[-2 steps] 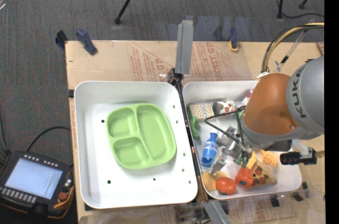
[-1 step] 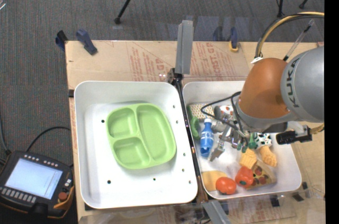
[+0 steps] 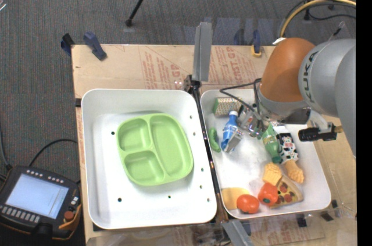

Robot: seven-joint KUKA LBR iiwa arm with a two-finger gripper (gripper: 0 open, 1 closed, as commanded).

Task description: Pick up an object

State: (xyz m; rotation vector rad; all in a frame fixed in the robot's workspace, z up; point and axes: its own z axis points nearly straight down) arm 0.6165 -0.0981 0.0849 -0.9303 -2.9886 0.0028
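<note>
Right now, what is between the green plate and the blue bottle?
In the camera view, the white walls where the two bins meet lie between the green plate and the blue bottle, and a small green toy sits just beside the bottle.

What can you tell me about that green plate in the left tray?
The green plate is a glossy, plastic-looking lime dish with rounded corners, split into three compartments: one large and two smaller. It lies flat, slightly turned, near the middle of the left white bin, resting on the bin's floor. Nothing else touches it.
</note>
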